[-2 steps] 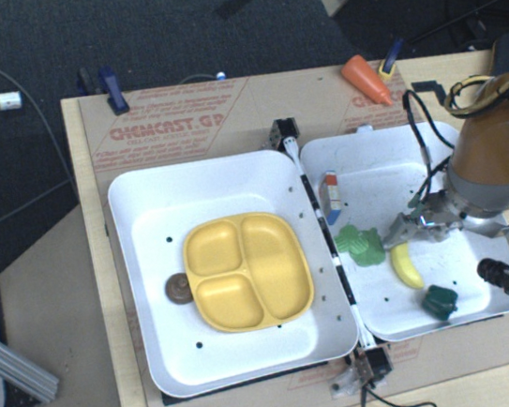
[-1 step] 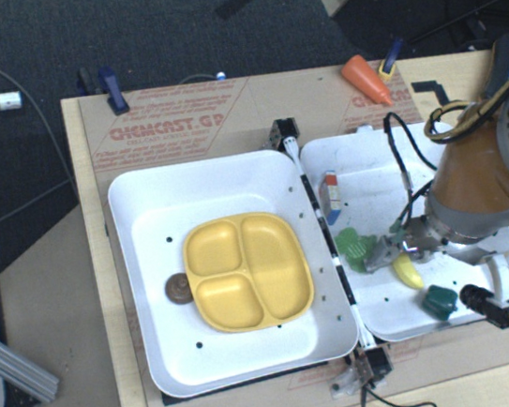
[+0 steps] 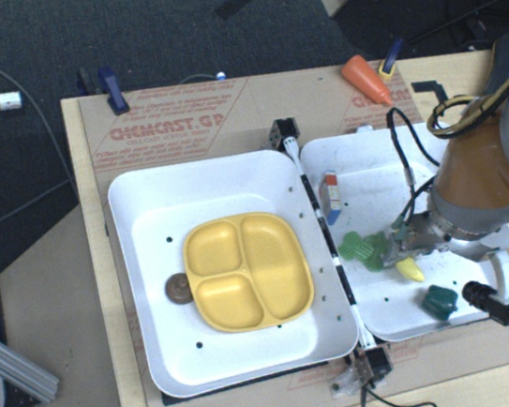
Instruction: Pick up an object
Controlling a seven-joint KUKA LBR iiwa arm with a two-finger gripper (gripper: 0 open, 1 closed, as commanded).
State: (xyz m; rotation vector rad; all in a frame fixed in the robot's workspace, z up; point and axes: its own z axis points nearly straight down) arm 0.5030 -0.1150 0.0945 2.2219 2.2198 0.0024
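My gripper [image 3: 401, 242] is low in the right bin [image 3: 360, 149], with the grey and orange arm reaching in from the right. A light green object [image 3: 360, 248] lies just left of the gripper, touching or nearly touching it. Directly below the gripper lies a small yellow object [image 3: 409, 269]. A dark teal object [image 3: 440, 300] rests near the bin's front edge. A small red, white and blue item [image 3: 331, 192] lies along the bin's left wall.
The left bin [image 3: 141, 205] holds a yellow divided plate [image 3: 248, 272] with a brown round piece [image 3: 179, 288] at its left side. An orange object [image 3: 366, 80] lies on the bench behind the right bin. Black cables hang over the right bin's far side.
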